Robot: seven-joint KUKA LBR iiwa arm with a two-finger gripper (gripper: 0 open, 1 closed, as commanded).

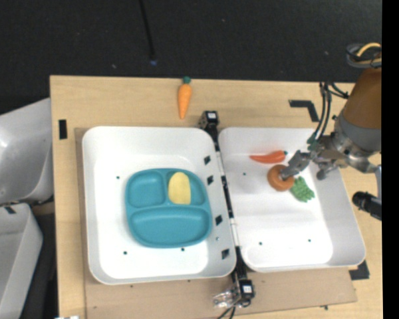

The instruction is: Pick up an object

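Orange round object [277,179] lies in the right bin [279,244], touched by the pincer [294,167]; grip unclear.

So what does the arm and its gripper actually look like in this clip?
The arm comes in from the right with a rounded orange band over a grey wrist section. Dark cables loop beside it. The gripper is grey metal with slim fingers.

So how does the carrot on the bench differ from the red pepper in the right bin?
The carrot lies on the bare wooden bench, outside both bins; the pepper lies inside the right bin. The carrot is orange with a green top; the pepper is red-orange all over. The carrot points up and down in the view; the pepper lies crosswise. Both are small, slim and tapered.
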